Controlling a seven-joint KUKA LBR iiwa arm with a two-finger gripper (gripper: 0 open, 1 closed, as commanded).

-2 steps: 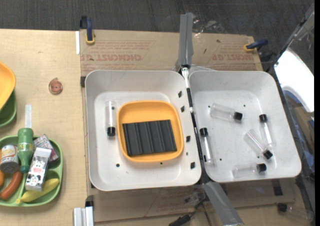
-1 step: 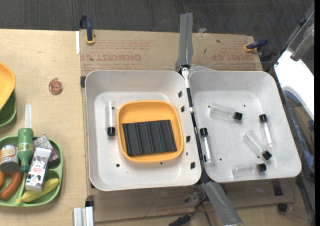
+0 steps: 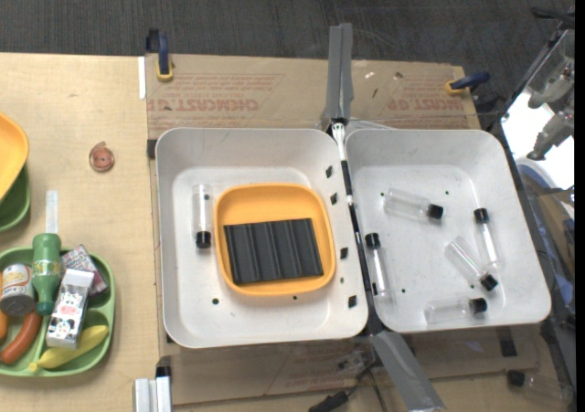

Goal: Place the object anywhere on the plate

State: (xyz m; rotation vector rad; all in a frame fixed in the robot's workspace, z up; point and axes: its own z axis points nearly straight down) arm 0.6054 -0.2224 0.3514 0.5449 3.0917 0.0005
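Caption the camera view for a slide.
Orange plate holding a black ridged block in the left bin; capped clear tubes scattered in the right bin.

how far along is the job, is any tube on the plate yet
Nothing looks done yet: the orange plate in the left bin carries a dark ribbed mat but no tube. One tube lies beside the plate, and five more lie in the right bin. The arm sits at the right edge, outside the bins. Picking a tube and setting it on the plate are both left.
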